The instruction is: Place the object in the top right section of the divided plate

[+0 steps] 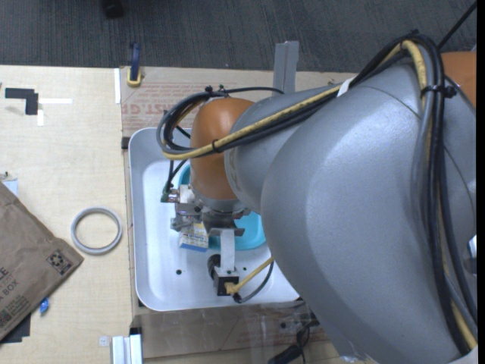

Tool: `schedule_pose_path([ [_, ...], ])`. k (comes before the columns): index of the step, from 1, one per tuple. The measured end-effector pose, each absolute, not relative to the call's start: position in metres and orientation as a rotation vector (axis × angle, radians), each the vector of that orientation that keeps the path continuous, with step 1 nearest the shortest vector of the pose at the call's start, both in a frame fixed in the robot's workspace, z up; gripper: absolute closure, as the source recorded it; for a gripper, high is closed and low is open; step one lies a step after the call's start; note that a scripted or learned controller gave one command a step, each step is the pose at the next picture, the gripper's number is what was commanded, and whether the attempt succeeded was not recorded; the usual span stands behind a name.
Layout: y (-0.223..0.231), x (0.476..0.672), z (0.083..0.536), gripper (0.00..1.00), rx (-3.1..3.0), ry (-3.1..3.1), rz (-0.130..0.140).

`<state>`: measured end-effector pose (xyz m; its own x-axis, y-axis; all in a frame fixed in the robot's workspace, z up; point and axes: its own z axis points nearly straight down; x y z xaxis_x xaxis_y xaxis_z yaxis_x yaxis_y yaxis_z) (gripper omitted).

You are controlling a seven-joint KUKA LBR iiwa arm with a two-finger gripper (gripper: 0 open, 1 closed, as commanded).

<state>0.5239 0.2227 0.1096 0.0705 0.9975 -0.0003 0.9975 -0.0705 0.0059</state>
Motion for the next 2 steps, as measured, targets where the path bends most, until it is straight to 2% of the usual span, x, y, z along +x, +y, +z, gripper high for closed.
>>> schedule_pose_path([
  [1, 0.226, 0.515, 0.102, 1.0, 2.356, 2.062, 0.027],
  [2, 0.228, 0.485, 0.103, 1.0, 2.741, 1.546, 0.064],
])
